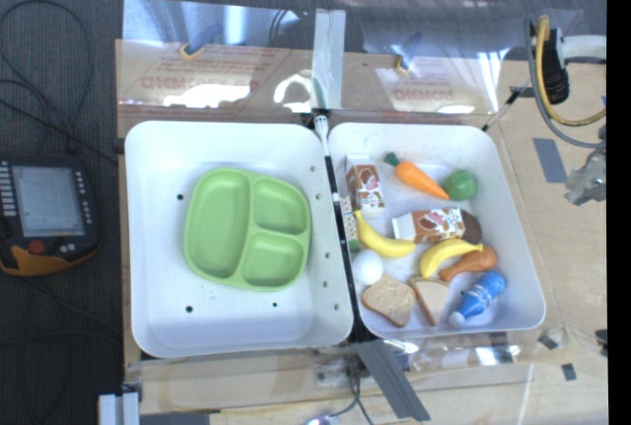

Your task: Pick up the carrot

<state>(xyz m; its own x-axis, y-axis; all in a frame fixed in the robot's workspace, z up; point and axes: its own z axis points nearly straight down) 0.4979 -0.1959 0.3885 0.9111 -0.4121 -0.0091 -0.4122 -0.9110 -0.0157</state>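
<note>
Lying in the right bin's far part, the carrot points its green top left, just beside a green ball. Bananas, bread slices sit nearer. Gripper hangs at right edge, outside the bin; pincer state cannot be told. Left bin bears a green divided plate.

Arm at right edge, beside bench.

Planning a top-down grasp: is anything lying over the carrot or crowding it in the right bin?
Nothing lies on the carrot; its top is exposed. A green round item sits close against its tip, and a small carton sits apart on the other side.
</note>
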